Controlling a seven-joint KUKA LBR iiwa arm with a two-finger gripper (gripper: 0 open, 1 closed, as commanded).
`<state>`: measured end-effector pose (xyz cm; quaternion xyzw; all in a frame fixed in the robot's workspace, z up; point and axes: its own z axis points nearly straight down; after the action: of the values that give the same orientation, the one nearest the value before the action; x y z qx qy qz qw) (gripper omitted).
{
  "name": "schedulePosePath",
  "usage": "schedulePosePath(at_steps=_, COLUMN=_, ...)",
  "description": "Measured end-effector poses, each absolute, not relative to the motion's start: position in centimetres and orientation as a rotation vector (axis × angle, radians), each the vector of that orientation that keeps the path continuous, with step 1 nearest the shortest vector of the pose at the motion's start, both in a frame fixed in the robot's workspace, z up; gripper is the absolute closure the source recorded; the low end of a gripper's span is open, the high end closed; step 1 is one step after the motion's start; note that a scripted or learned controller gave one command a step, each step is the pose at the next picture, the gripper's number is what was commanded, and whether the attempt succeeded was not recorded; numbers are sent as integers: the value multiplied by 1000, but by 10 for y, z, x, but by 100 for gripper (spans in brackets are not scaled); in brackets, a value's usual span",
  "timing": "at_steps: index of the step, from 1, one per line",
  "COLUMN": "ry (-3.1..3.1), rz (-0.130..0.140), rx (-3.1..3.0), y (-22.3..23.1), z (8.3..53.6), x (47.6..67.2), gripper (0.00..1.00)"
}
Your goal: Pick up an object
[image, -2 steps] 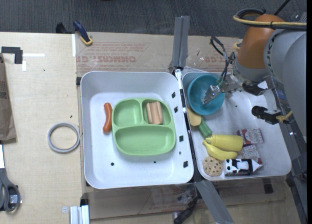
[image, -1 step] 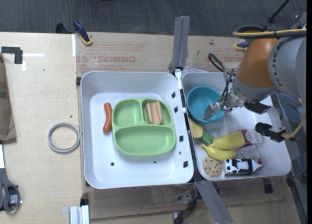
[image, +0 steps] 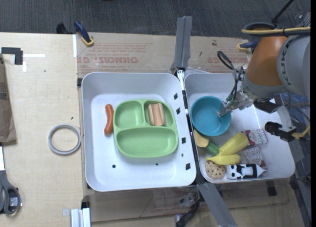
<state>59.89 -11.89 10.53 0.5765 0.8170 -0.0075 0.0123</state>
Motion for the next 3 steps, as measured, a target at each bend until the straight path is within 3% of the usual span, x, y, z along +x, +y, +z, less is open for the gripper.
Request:
schedulePosePath(at_steps=1, ry=2328, rz=-2, rx=2088, y=-67, z=196, x=641, gripper=100)
schedulePosePath(at_steps=2, ry=2270, rz=-10, rx=2161, y=-104, z=141, x=658, gripper=100)
schedulePosePath(at_steps=3, ry=2099, rz=-6, rx=2338, y=-79, z=239, x=659, gripper=100)
